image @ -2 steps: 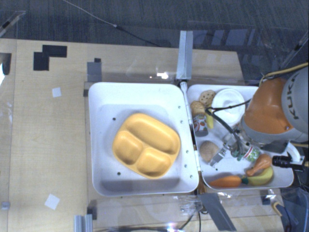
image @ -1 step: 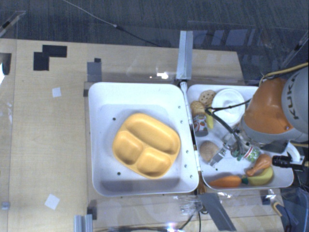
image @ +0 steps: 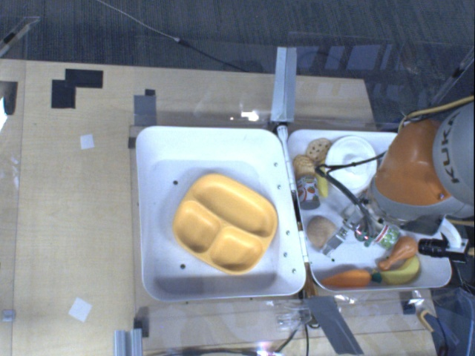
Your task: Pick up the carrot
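Note:
The carrot [image: 347,278] is orange with a green stub. It lies flat along the front wall of the right bin [image: 445,279]. My gripper [image: 341,229] hovers in that bin, above and slightly left of the carrot and apart from it. Its fingers stand open with nothing between them. The lower fingertip [image: 332,245] is close to a brown, potato-like lump [image: 320,231]. The grey arm with its orange band [image: 408,169] covers the right part of the bin.
The right bin also holds a drumstick [image: 401,251], a banana [image: 401,272], a small can [image: 309,190], a cookie [image: 319,149] and a white dish [image: 350,154]. In the left bin [image: 156,199] sits a yellow divided plate [image: 223,221].

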